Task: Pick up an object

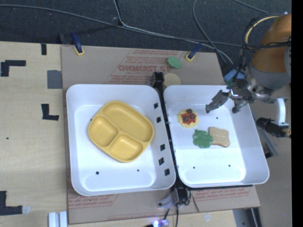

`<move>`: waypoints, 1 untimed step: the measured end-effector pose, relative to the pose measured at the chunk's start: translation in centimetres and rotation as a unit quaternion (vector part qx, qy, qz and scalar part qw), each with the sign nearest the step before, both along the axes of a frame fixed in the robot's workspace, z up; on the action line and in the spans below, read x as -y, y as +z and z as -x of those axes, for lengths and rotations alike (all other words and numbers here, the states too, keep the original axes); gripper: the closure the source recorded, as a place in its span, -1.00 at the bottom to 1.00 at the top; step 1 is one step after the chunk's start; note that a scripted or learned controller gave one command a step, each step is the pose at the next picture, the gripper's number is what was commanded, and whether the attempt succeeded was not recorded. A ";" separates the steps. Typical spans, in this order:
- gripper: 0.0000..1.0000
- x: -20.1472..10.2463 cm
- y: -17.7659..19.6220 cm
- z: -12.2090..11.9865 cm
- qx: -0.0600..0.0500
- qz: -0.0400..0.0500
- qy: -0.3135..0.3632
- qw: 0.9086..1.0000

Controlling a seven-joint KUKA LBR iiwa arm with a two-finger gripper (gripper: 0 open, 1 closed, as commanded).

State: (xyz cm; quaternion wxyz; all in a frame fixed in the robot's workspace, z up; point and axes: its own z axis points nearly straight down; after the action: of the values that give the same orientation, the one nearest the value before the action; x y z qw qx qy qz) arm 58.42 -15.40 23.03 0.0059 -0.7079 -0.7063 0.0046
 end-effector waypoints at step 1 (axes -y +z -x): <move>-1.00 0.0 0.8 -0.3 0.007 0.001 0.002 1.000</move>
State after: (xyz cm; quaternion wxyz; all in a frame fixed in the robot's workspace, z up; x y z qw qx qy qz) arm 58.68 -15.35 23.84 0.0004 -0.7067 -0.7076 0.0006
